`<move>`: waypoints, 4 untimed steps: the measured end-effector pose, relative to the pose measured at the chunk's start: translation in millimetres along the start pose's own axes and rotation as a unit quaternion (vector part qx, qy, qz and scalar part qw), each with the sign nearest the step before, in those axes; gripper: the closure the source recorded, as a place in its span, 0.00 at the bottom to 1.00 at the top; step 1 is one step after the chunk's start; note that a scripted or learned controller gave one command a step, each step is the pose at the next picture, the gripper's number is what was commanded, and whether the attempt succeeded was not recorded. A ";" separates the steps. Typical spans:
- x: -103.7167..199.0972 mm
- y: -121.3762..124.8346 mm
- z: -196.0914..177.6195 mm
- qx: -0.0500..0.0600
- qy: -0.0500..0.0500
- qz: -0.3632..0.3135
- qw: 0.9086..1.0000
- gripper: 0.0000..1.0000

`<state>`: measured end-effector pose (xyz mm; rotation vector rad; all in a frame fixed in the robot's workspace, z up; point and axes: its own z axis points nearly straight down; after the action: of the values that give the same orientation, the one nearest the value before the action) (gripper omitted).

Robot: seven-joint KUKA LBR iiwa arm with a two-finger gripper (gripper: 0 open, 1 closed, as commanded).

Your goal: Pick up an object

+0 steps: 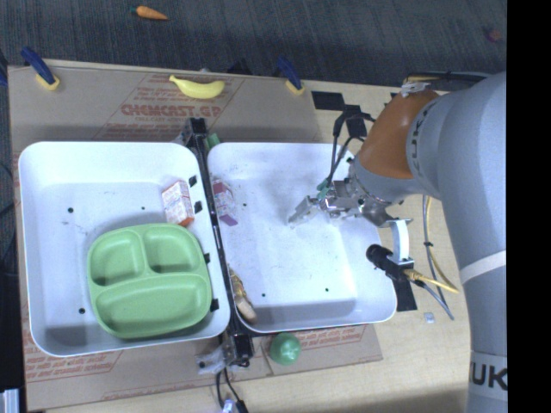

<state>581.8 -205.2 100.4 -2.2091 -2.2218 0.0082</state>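
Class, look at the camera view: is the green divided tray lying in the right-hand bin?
No. The green divided tray lies in the left bin, while the gripper hangs over the right bin.

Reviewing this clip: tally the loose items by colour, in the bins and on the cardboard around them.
Green: 2, divided tray, ball
Yellow: 1, banana
Red-and-white: 2, small carton, wrapper
Tan: 1, piece at the right bin's corner
Total: 6

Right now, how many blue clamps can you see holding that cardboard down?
2. One blue clamp grips the cardboard's far left corner; another blue clamp sits on the far edge, right of the banana. The arm may hide more.
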 end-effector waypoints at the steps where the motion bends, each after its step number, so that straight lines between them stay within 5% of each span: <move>1: 4.3 -106.2 -14.7 -0.003 -0.001 0.000 1.000 0.00; 2: -4.9 -105.7 -28.0 -0.004 -0.001 -0.001 1.000 0.00; 3: -4.9 -10.7 9.1 -0.004 -0.001 -0.001 1.000 0.00; 4: 49.4 -105.9 10.3 -0.002 0.000 0.000 1.000 0.00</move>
<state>475.6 -156.4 91.3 -2.2107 -2.2248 0.0030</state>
